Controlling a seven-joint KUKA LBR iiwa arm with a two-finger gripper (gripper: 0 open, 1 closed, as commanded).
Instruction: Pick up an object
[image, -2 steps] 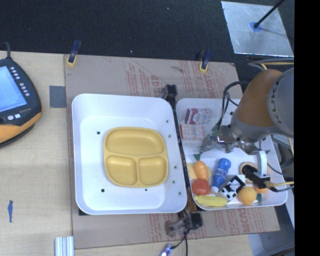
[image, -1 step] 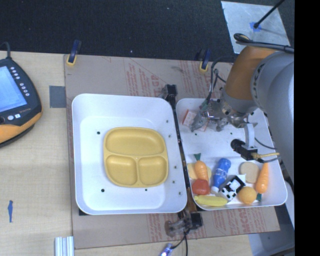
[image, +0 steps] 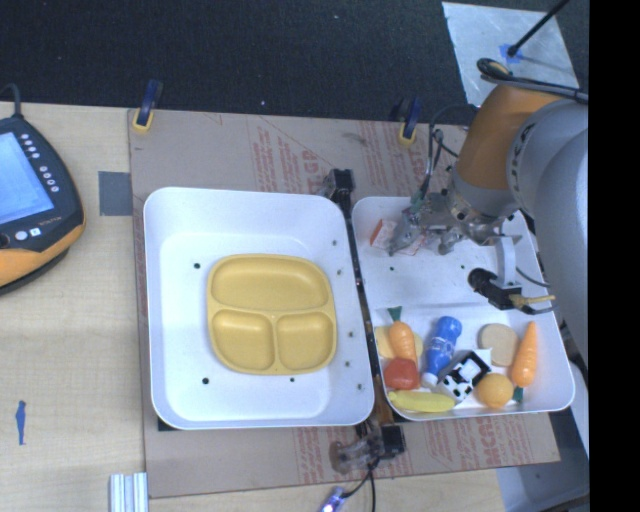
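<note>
White right bin (image: 560, 395), blue bottle (image: 443, 343), orange carrot (image: 526, 352), red tomato (image: 402, 373)

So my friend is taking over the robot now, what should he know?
Gripper: over the far end of the right white bin, nothing seen between its fingers.
Toys lie at that bin's near end: two orange carrots, blue bottle, red tomato, yellow banana.
Left white bin holds a yellow divided tray.
Done: nothing picked.
Left: grab one toy.

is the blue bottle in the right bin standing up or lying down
Lying down. The blue bottle rests on its side on the right bin floor, between a carrot and a black-and-white block.
</note>
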